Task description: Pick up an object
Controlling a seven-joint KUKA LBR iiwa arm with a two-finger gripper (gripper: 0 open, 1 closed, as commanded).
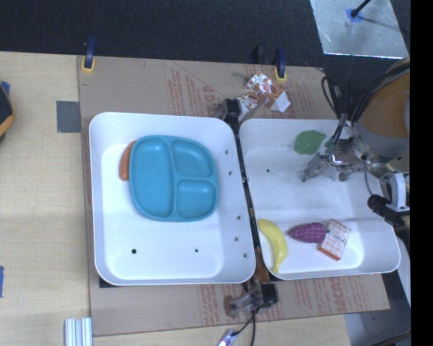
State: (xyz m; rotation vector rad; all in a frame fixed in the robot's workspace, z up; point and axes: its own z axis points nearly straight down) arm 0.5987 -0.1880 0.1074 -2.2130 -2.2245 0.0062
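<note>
The pincer [319,170] hangs open in the right bin [274,144], gripping nothing. A green toy [308,141] lies just beside it. A banana [273,243], grapes [307,231] and a box [334,239] lie near the front.

The right bin [274,139] lies open mid-floor; banana [273,242], purple grapes [307,231] and small carton [334,239] crowd its near edge

You can see the two-finger gripper [312,171] low inside the right white bin [270,139], just below the flat green leaf-shaped piece [308,141]. Toward that bin's near wall lie a yellow banana [273,242], purple grape bunch [307,231] and small red-and-white carton [334,238].
</note>
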